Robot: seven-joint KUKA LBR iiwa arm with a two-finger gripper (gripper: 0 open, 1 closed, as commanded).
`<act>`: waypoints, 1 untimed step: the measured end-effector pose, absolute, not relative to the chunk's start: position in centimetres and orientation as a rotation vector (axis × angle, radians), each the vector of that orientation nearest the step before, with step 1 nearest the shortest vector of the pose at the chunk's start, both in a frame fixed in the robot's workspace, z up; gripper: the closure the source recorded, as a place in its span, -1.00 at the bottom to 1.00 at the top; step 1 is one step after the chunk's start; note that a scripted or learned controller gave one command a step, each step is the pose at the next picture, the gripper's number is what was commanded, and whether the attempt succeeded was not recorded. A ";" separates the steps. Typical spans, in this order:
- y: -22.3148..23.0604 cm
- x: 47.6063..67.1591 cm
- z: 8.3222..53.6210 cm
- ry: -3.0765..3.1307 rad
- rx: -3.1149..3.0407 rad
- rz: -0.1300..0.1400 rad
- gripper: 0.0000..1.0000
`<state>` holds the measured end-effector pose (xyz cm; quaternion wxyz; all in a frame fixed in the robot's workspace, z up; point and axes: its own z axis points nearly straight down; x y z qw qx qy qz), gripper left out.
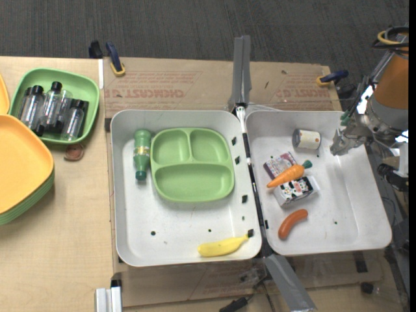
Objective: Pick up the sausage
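Observation:
The sausage [292, 223], a short orange-red link, lies in the right bin [351, 226] near its front left part. My gripper [340, 145] hangs over the right bin's back right area, well behind and to the right of the sausage, not touching it. Nothing shows between its tips.
In the right bin lie a carrot [286, 175] across a small printed box [291, 182], and a small white cylinder [307, 138] near the back. The left bin [130, 226] bears a green divided plate [192, 164], a green bottle [142, 153] and a banana [223, 246]. Orange plates and a green tray of bottles sit at left.

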<state>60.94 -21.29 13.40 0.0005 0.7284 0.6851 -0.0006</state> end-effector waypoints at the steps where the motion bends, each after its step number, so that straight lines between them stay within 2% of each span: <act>1: -21.3 53.4 19.4 2.326 2.113 -0.002 1.00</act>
